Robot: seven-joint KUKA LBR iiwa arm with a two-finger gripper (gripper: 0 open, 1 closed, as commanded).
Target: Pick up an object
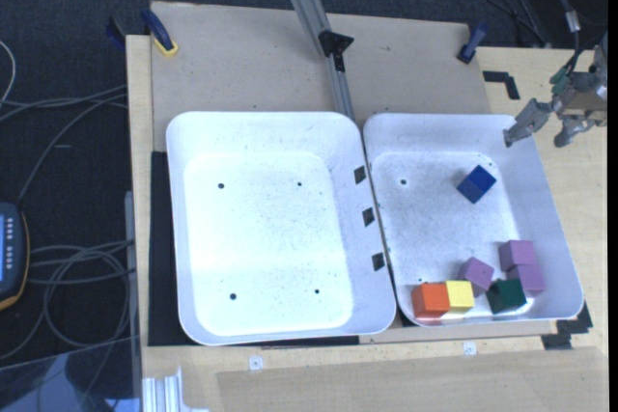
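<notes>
Orange block (pixel 431 298) sits beside yellow block (pixel 460 294), both square-edged.

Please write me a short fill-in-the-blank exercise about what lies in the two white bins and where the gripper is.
1. The blue block lies by itself in the ____ bin.
2. The orange block touches a ____ block.
3. The gripper hangs with open fingers by the right bin's ____ right corner.
4. The green block sits near the bin's ____ edge.

Missing words: right; yellow; far; near
</notes>
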